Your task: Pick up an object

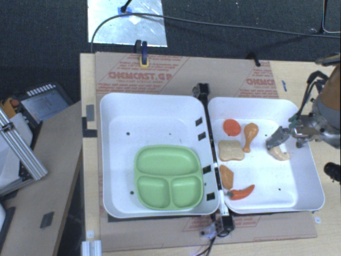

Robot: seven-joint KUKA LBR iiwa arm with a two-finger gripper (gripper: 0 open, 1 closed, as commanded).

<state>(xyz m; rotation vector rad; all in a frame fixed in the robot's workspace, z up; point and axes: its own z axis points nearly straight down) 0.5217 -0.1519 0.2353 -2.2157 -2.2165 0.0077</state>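
Status: nothing lifted yet, pick is still pending. I'm seeing the red chili (242,192) sitting at lower centre of the right bin (306,196), the bread slice (230,150) and drumstick (250,135) lying further up. I'm hovering my gripper (278,141) at mid-right, just above a pale food piece (279,153). Arm is reaching in from the right edge, wrist low. Jaw state: can't tell.

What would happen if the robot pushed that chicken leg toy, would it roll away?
The drumstick probably wouldn't roll far: its fat top and thin handle suggest it would swing in a curve instead. It looks like hard, glossy toy plastic, so likely light, stiff and a bit slippery for the gripper.
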